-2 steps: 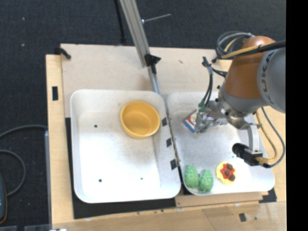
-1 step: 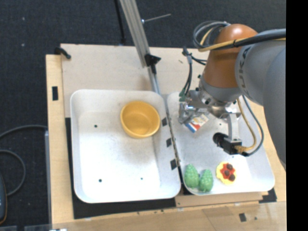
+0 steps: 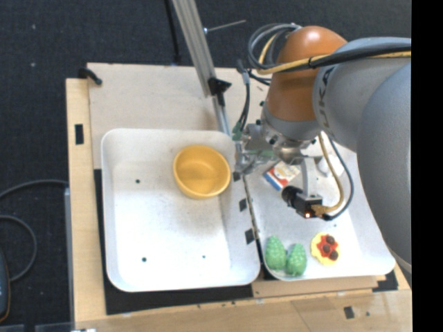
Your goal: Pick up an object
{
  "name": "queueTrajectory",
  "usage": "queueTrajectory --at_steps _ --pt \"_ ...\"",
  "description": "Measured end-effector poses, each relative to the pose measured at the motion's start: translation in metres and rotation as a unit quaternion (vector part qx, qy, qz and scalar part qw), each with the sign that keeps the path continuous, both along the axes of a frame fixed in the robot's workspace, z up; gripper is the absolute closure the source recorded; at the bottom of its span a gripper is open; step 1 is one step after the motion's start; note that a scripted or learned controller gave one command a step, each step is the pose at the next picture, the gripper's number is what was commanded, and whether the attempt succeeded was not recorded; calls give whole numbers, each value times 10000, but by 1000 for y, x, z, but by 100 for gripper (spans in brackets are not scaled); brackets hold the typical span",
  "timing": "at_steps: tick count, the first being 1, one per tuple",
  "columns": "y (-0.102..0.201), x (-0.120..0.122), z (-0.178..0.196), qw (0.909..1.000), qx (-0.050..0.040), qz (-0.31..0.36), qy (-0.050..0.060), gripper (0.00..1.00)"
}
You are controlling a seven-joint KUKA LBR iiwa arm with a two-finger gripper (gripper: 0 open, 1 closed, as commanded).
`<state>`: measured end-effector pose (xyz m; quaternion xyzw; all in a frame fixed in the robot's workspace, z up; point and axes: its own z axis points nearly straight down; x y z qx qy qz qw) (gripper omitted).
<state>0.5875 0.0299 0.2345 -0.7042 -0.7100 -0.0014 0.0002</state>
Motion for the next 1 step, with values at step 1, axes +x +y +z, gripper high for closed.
queueTrajectory --at_steps 1 --pt "51 17 -7 10000 -7 -1 2 100"
